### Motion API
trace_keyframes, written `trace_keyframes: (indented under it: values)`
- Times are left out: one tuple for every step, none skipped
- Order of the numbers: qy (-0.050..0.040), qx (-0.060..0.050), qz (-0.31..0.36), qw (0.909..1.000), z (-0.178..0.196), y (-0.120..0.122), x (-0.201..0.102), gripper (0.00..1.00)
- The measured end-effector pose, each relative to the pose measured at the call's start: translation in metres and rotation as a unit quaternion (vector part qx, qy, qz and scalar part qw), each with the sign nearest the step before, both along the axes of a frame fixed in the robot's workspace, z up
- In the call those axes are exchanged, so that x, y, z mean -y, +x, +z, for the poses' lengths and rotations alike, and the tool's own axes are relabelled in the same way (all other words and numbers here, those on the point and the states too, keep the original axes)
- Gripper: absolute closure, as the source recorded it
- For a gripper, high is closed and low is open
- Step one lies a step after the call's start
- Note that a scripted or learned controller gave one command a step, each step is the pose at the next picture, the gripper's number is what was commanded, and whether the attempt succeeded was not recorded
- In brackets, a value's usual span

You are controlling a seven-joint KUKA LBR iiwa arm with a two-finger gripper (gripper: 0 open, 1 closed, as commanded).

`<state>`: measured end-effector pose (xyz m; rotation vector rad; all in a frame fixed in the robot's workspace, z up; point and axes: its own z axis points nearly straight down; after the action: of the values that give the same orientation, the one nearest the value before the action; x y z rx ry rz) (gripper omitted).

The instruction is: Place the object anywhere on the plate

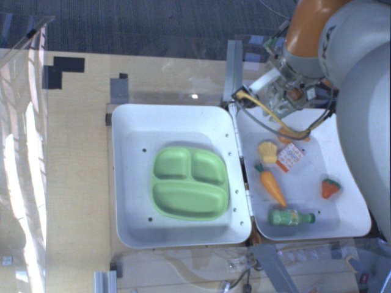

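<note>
Our pincer (286, 102) hangs over the far end of the right bin (351, 221), low among its own cables; we cannot tell from this slant how it stands or whether it has anything. We judge it is there to pick, since the loose things all lie in this bin. Just below it an orange piece (294, 137) peeks out, partly hidden. A little nearer us lie a yellow piece (267, 150) and a red-and-white packet (290, 156), touching. Beyond those come a carrot (272, 186), a strawberry (330, 188) off to its right, and a green bottle (291, 217) lying flat. The green plate (189, 183) sits in the left bin (128, 224), well apart, bare. The rims between the bins must be cleared, we judge.
</note>
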<state>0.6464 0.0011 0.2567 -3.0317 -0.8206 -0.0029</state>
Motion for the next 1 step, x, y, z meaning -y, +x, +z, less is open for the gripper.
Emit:
trace_keyframes:
  values:
    - [0.0003,0.002,-0.135,0.9909,0.0726,-0.0006,0.0563,1.0]
